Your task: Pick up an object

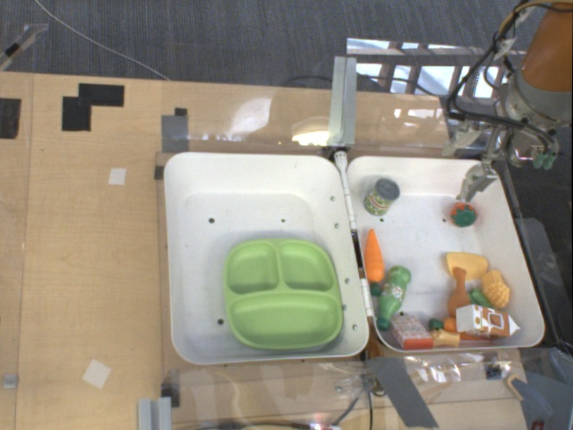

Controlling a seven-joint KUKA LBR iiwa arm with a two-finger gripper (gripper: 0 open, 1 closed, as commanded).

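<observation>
From the overhead camera, the gripper point(474, 184) hung over the right bin's point(421, 218) far right corner, just above a small red-and-green toy point(463, 214); nothing sat between its fingers, and whether they were spread or closed could not be told. Left of that toy stood a small can point(381, 196). The left bin point(197, 195) held a green divided plate point(283, 293).

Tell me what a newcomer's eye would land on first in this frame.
Probably the bright green divided plate, lying in the left bin. Next comes the clutter of small toy foods in the right bin: an orange carrot and green bottle by its left wall, a small can near the top. The gripper hangs just above a small red-and-green toy.
</observation>
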